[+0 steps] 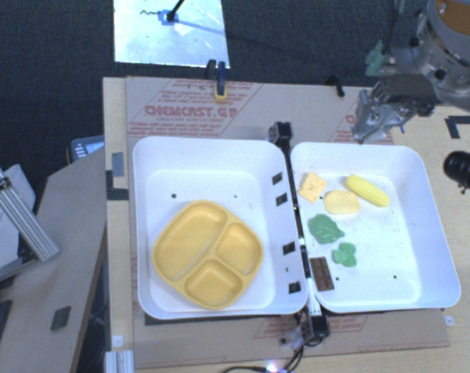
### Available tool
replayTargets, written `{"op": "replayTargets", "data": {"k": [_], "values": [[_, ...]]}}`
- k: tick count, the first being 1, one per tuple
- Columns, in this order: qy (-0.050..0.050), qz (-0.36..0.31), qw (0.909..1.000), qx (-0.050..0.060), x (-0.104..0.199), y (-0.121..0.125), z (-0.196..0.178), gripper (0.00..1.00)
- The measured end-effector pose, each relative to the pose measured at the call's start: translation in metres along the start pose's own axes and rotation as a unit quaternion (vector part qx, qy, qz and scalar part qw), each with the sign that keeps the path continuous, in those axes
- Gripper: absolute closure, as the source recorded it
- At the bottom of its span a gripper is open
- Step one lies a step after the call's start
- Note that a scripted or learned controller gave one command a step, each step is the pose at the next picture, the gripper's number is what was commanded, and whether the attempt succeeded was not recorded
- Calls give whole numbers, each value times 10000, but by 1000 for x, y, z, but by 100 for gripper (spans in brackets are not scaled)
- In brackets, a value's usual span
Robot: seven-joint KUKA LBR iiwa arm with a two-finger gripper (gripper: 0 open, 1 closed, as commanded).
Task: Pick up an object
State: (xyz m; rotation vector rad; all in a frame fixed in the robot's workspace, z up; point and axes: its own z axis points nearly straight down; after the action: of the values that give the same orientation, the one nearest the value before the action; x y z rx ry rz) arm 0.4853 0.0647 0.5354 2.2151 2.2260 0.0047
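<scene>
Two shallow white bins sit side by side on the counter point(180, 103), touching along a black centre divider.

Left bin point(153, 169): one item, a yellow compartment tray point(209, 253) with three sections, lying flat in the near half of the bin, slightly toward its left.

Right bin point(429, 247): five small toy foods plus one brown piece, all grouped in the left half.
- One yellow wedge of cheese point(313, 186), far left, close to the divider.
- One yellow corn cob point(367, 190), lying at a slant, right of the cheese.
- One pale yellow oval piece point(342, 202), between cheese and corn, just nearer; it looks to touch the corn's left end.
- One larger green leafy piece point(325, 228), near side of the oval piece.
- One smaller green piece point(344, 254), just nearer and to the right of the first green one.
- One small brown rectangular piece point(322, 273), at the near left, beside the divider.

Gripper point(372, 120) hangs over the counter just beyond the far rim of the right bin, above its middle, well apart from all the foods. The fingers point down toward the counter; how far apart they stand I cannot tell, and nothing is seen between them. Arm body enters from the far right corner
</scene>
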Motion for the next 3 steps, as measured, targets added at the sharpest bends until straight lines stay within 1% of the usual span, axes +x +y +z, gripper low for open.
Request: {"op": "replayTargets", "data": {"k": [1, 2, 3], "values": [[-17, 56, 10000, -2, -78, 38, 1, 100], [-3, 1, 10000, 7, -63, -1, 0, 100], [-18, 45, 10000, -4, -127, 41, 0, 100]]}}
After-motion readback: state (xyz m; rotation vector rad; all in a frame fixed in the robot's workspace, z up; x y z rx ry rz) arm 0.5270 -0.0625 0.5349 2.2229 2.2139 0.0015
